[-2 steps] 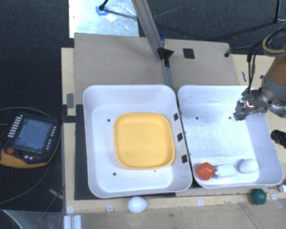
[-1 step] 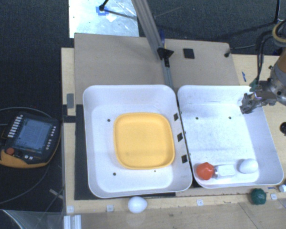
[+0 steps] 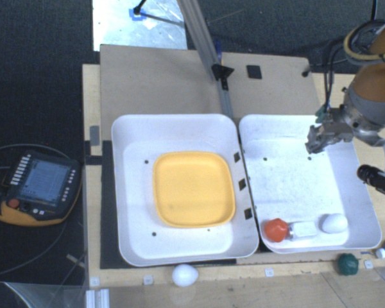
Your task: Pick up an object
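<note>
Gripper (image 3: 316, 143) over right bin's (image 3: 295, 172) far right part; cannot tell how the jaws stand. Orange ball (image 3: 276, 230), small white block (image 3: 303, 230) and white egg (image 3: 334, 223) along that bin's near edge. Yellow plate (image 3: 194, 188) in left bin (image 3: 131, 172).

The light is bright and even from above. My two white bins (image 3: 179, 133) look almost washed out. A shiny patch (image 3: 138, 15) glares at the upper left of the frame. Shadows are soft. Everything looks a little fuzzy.
</note>
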### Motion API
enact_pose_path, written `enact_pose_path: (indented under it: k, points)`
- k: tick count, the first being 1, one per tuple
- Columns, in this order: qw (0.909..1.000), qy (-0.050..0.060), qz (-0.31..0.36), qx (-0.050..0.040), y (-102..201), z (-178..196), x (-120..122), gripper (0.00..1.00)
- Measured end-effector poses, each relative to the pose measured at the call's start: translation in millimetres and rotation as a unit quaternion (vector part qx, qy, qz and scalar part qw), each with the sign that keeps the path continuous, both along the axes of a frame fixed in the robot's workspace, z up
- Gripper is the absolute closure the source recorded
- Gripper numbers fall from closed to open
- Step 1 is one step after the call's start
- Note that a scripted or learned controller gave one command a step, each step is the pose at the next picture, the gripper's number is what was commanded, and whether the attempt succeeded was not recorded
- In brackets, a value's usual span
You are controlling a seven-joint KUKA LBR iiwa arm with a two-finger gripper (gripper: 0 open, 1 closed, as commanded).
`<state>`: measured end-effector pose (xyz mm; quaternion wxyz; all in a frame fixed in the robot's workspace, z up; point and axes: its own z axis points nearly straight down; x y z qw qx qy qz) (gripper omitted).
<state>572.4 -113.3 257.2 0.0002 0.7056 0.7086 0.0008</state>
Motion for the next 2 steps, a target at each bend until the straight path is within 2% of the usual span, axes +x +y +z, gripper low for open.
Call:
enact_pose_path:
  k: [1, 2]
  points:
    - [1.0, 0.001, 0.0, 0.0001, 55.5, -12.6, 1.7, 1.0]
    - [1.0, 0.001, 0.0, 0.0001, 111.1, -24.1, -9.2, 1.0]
